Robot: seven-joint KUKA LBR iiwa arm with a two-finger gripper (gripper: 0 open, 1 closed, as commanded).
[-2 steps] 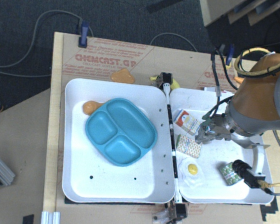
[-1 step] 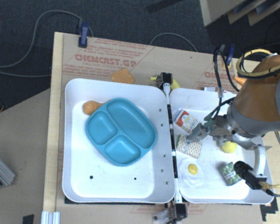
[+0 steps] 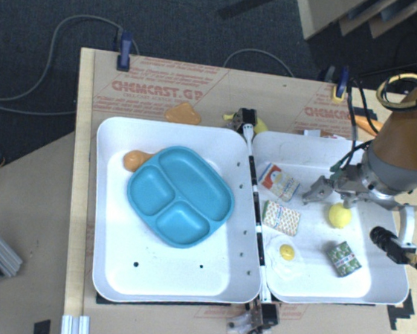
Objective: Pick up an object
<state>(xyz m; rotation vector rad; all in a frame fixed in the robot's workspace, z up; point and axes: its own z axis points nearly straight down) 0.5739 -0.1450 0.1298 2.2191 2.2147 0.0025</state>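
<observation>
Bins, white, shallow: two, side by side on bench [image 3: 79, 185]. Left bin [image 3: 108, 256]: one blue divided plate [image 3: 181, 194] with three compartments, lying near middle; one orange rounded item [image 3: 134, 160] tucked against plate's upper-left edge, partly hidden by it. Right bin [image 3: 374, 290]: five loose items. One red-and-white packet [image 3: 278, 182] near upper left; one speckled pale packet [image 3: 281, 218] just below it; one fried-egg toy [image 3: 286, 252], white with yellow centre, at lower left; one small green patterned box [image 3: 342, 258] at lower right, tilted; one yellow ball [image 3: 339, 215] near centre. Claw [image 3: 330, 199]: one, on grey arm [image 3: 405, 144] with orange band, reaching in over right bin from the right; fingers spread apart, released, nothing between them; one fingertip toward red-and-white packet, the other just above yellow ball, contact with ball not clear. Outside bins, on bench's far strip: one orange flat piece [image 3: 182, 112] behind left bin, one yellow-and-black item [image 3: 245, 119] at the seam between bins. Clamps, blue: two, one at each far corner of bench, [image 3: 124, 49] and [image 3: 341, 82]. Black cables trailing across dark floor [image 3: 30, 22] beyond bench.
</observation>
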